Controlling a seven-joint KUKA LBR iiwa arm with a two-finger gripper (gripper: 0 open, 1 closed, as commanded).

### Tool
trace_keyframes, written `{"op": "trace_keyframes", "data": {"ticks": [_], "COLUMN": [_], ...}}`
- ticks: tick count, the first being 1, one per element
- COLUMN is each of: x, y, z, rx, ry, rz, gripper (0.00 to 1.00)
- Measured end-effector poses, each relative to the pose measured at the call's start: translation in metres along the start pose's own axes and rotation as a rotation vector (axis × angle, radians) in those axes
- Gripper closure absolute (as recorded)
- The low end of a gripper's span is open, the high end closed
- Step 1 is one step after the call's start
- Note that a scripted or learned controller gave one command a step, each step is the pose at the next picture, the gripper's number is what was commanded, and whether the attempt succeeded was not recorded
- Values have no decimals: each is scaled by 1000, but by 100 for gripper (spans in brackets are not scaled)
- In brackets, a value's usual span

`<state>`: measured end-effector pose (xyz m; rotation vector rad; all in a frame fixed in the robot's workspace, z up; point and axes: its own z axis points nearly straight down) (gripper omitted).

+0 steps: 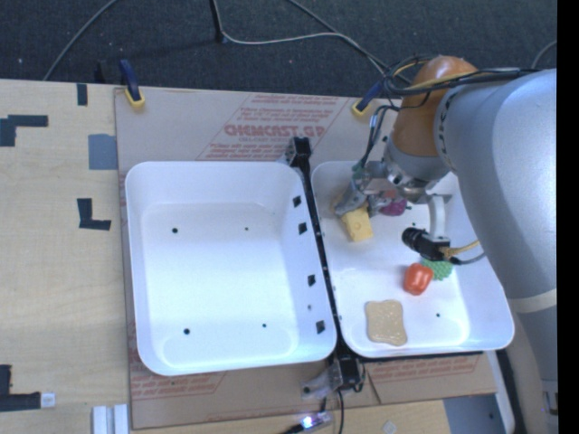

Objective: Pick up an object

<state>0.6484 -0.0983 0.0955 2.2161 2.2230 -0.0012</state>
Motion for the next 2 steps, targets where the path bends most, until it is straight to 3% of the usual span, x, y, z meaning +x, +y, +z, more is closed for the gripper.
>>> {"op": "trace_keyframes", "data": {"ticks": [1,2], "x": [34,115], "y": [-35,18], "z": [-95,-89], "rx": [-5,-1], "ry": [4,5], "rz": [-1,-7], "gripper": [100,100]}}
